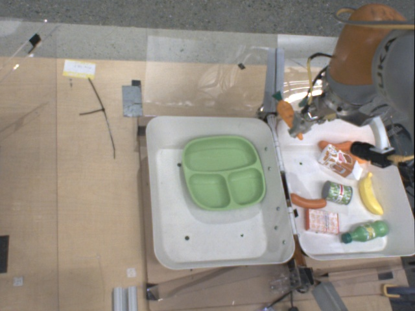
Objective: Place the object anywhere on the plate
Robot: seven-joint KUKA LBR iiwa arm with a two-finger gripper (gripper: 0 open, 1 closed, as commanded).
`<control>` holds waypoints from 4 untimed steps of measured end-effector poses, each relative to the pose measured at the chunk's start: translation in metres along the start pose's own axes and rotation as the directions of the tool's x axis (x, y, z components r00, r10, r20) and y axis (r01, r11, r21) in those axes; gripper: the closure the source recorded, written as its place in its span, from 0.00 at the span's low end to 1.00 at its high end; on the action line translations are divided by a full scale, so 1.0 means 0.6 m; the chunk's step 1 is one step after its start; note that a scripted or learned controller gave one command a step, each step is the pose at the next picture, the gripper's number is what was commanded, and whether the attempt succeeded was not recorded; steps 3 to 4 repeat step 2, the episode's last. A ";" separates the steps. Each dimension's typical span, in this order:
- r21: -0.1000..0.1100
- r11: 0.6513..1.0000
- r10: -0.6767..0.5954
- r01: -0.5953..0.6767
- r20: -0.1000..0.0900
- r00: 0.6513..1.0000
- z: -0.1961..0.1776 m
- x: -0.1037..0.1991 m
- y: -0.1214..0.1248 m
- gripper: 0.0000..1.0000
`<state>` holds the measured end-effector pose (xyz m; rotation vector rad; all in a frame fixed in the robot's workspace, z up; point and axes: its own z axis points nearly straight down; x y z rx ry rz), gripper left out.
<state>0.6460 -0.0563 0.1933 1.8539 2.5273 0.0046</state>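
The light wooden table (65, 193) carries two shallow white plastic bins side by side, the left bin (214, 245) and the right bin (395, 193), edges touching.

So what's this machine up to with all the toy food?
A grey and orange robot arm reaches in over the right bin, its gripper near the far left corner, next to a small orange item. A banana, can, sausage and green bottle lie in that bin. The green divided plate waits in the left bin, with nothing on it yet.
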 end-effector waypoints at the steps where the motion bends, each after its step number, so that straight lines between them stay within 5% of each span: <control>1: 0.002 0.998 0.069 -0.069 -0.003 0.998 0.001 0.133 -0.039 1.00; 2: 0.001 0.998 0.070 -0.070 -0.003 0.998 0.001 0.133 -0.039 0.00; 4: 0.001 0.998 0.070 -0.070 -0.003 0.998 0.001 0.133 -0.039 0.00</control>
